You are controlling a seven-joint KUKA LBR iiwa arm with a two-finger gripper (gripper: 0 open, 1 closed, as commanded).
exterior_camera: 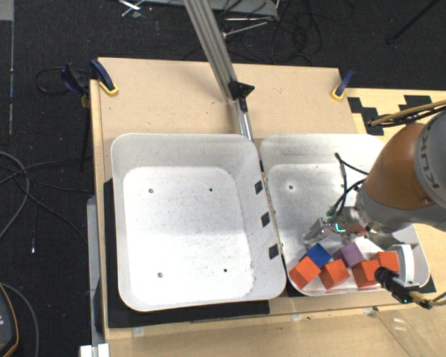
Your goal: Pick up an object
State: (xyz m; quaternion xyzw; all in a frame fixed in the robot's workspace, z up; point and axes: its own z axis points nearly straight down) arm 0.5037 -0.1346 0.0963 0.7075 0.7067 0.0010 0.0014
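Just below claw, blue block

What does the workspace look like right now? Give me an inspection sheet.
Surface: wooden bench bearing a left bin and a right bin side by side.
Job's things: orange blocks, a blue block and a purple block, clustered at the right bin's near edge.
Clutter: blue-and-yellow clamps at the bench's far corners.
Grippers: gripper low in the right bin, just above the blue block; grip state unclear.
Cables: dark cable looping along the arm; more cables on the floor.
Surroundings: metal pole slanting over the bench; dark floor.
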